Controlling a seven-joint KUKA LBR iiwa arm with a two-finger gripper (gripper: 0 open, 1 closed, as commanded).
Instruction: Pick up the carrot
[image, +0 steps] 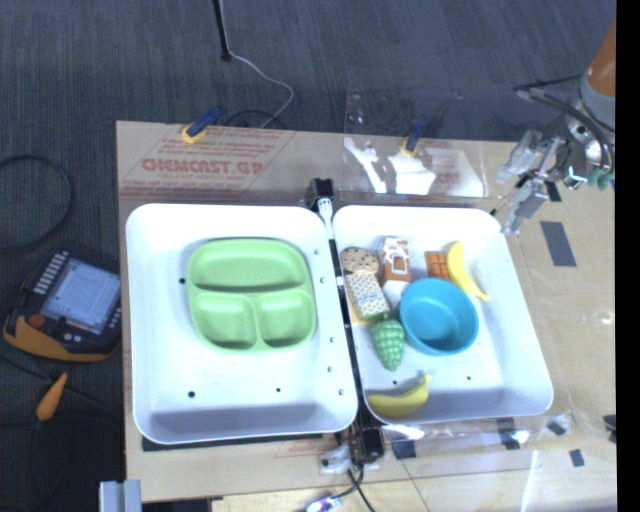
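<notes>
the bench is a tan board with red lettering. two white bins sit on it side by side: the left bin and, touching it, the right bin. beyond the right bin lies clear plastic sheeting.

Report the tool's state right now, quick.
Tool: above the right bin's far right corner, outside the rim, nothing held that can be seen; open or shut cannot be told.

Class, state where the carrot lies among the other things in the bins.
The carrot lies in the right bin, near its far wall, between the banana and a small carton, just behind the blue bowl.
</notes>
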